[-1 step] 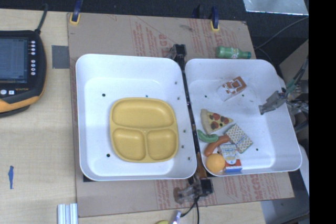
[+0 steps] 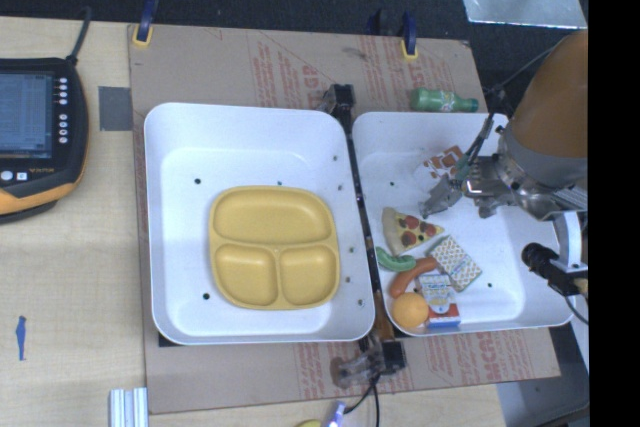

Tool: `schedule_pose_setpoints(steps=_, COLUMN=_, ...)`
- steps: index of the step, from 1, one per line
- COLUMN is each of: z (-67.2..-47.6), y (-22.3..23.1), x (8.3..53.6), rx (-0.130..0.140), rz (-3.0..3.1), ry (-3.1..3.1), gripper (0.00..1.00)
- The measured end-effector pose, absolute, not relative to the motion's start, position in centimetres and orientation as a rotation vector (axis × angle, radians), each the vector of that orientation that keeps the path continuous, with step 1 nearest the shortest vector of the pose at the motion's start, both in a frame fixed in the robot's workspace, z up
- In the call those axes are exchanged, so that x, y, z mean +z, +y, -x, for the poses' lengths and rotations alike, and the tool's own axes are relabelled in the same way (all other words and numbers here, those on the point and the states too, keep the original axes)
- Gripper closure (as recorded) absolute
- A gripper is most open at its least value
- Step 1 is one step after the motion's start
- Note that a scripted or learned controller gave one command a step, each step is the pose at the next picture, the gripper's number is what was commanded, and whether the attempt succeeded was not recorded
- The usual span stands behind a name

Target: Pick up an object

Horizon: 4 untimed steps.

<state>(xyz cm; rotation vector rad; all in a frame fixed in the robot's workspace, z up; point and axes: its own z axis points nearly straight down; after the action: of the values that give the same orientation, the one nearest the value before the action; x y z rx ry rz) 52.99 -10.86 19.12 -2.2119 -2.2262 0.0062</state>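
My gripper [image 2: 437, 199] hangs over the middle of the right bin [image 2: 500, 310], reaching in from the right. Just below and left of its tip lies a toy pizza slice [image 2: 409, 230]. A small brown and white item [image 2: 445, 158] lies just above it. Further toward the front of the bin are a green pod-like toy [image 2: 394, 261], a reddish sausage [image 2: 416, 275], a checkered packet [image 2: 456, 261], a small printed box [image 2: 438, 292] and an orange fruit [image 2: 410, 312]. Nothing is seen held.
The left bin [image 2: 180, 145] holds a yellow three-compartment plate [image 2: 273, 246]. A green bottle [image 2: 443, 100] lies on the cardboard behind the right bin. A teach pendant [image 2: 35, 135] rests at the far left. A black clamp [image 2: 341, 98] sits between the bins.
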Motion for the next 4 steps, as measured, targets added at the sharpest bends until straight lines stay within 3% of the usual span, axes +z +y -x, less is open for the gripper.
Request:
schedule_pose_setpoints(steps=1, z=-56.2, y=-10.4, x=9.4, rx=-0.002, rz=2.217, ry=-2.229, gripper=0.0)
schedule_pose_setpoints(steps=2, z=-62.5, y=-12.8, x=9.2, rx=0.001, rz=2.216, ry=-2.224, gripper=0.0)
schedule_pose_setpoints(steps=3, z=-65.1, y=-14.1, x=9.1, rx=0.026, rz=2.199, ry=-2.198, gripper=0.0)
schedule_pose_setpoints(steps=4, z=-65.1, y=-17.4, x=8.8, rx=0.02, rz=2.197, ry=-2.198, gripper=0.0)
